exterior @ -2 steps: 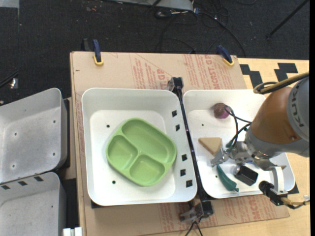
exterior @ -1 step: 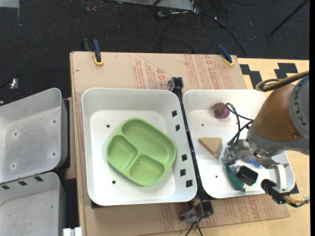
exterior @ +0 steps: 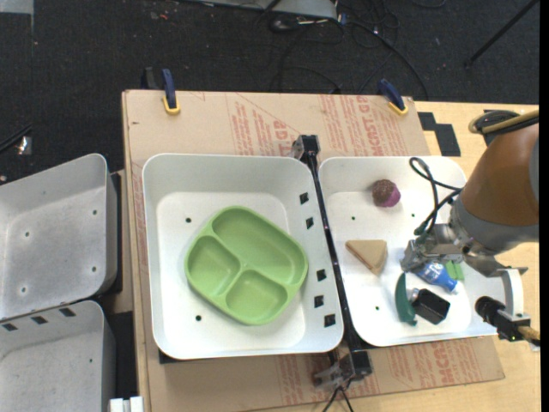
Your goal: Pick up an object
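My gripper [exterior: 426, 254] hangs low over the right bin [exterior: 364, 174], at its right side, with the grey arm and its orange band behind it. Just under and beside it lies a blue and white object [exterior: 439, 275], partly hidden by the gripper. A black block [exterior: 431, 305] and a dark green curved piece [exterior: 404, 299] lie just in front of it. A tan wedge [exterior: 369, 254] rests to the gripper's left, and a purple ball [exterior: 384, 193] sits toward the bin's far side. Nothing is seen lifted.
The left bin [exterior: 171, 187] holds a light green divided plate [exterior: 247, 264]. A black divider rail [exterior: 324, 239] runs between the bins. Black cables [exterior: 429, 187] loop over the right bin's far right corner. White trays [exterior: 51, 230] lie off the bench to the left.
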